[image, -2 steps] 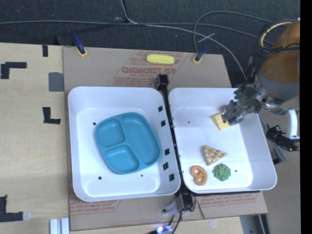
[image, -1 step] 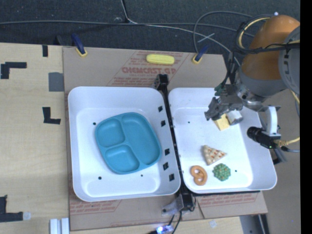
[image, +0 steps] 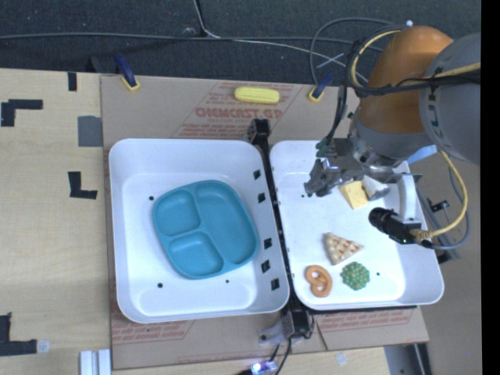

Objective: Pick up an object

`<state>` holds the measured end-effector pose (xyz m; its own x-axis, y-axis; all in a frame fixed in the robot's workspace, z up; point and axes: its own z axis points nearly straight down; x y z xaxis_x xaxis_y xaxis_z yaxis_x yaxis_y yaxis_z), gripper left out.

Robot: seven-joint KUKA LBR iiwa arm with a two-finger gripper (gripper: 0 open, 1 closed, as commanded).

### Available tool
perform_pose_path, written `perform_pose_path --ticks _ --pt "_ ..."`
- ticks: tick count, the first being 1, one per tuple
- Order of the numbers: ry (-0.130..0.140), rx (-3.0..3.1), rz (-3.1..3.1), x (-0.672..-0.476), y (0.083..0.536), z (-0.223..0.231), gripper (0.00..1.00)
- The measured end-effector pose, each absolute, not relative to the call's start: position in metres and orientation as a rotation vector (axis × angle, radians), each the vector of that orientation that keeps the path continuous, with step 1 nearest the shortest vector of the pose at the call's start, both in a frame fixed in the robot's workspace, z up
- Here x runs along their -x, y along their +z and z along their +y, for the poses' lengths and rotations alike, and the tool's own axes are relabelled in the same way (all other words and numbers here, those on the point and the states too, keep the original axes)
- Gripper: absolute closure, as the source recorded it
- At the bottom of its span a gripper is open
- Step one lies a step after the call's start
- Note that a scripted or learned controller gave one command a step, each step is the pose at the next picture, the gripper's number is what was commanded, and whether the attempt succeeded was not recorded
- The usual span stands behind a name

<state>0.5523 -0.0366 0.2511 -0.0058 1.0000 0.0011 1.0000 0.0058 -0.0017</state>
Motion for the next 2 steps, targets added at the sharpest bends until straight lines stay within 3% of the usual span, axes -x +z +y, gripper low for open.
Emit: perform_pose_path --ticks 2 --pt "0.002 2.211 -2.228 -0.544 0.243 0.071 1.0"
